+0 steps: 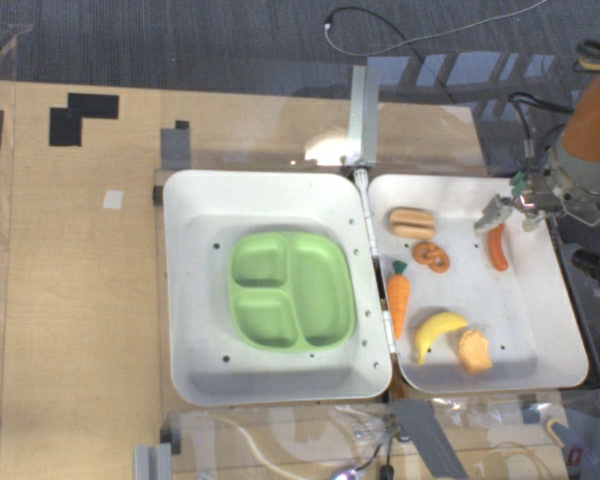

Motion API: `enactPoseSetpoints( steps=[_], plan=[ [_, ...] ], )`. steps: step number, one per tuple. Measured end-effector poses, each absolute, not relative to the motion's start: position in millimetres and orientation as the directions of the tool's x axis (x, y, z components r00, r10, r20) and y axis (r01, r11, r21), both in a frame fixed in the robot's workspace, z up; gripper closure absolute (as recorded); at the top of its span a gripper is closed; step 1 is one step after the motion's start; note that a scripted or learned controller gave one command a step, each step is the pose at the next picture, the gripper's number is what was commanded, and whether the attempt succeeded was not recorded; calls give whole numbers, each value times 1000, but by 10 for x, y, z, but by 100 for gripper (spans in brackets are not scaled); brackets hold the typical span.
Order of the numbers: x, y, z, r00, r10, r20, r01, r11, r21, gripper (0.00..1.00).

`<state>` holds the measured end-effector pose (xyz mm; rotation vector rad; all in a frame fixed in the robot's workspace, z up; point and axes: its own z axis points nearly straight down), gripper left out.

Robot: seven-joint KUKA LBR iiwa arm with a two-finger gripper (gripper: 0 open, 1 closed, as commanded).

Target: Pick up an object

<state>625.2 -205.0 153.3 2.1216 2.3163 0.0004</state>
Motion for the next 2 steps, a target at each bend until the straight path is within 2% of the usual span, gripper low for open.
enactPoseSetpoints(
  steps=[1, 2],
  plan=[
    [6276, -2041, 1662, -92, 996, -3, 996, 92, 7, 100],
    [6276, -2041, 1661, -92, 996, -3, 996, 92, 7, 0]
  ],
)
